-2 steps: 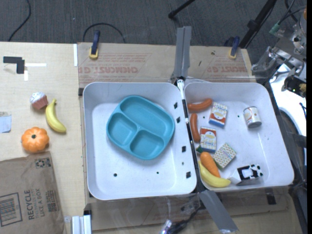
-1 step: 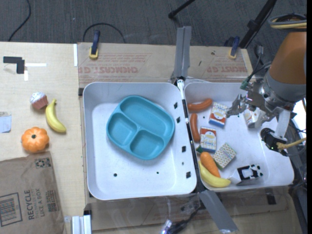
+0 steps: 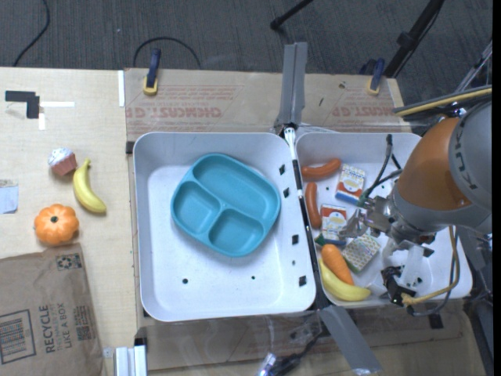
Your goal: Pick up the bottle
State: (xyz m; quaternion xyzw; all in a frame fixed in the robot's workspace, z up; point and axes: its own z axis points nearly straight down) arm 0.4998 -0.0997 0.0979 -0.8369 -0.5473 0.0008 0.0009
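Note:
My gripper (image 3: 366,224) hangs low over the middle of the right bin (image 3: 407,141), at the end of the grey arm with its orange band (image 3: 435,171). It sits just above a small red-and-white carton (image 3: 335,219) and a beige waffle-patterned piece (image 3: 362,251). Nothing shows as held in it. I cannot make out a bottle for certain. A white rounded shape (image 3: 415,271) lies partly hidden under the wrist at the bin's front right, and I cannot tell what it is.
The right bin also holds two sausages (image 3: 322,168), another carton (image 3: 351,180), a carrot (image 3: 337,262) and a banana (image 3: 344,287). A blue divided plate (image 3: 225,204) lies in the left bin (image 3: 156,233). A banana, cupcake and small pumpkin (image 3: 56,224) sit on the bench at left.

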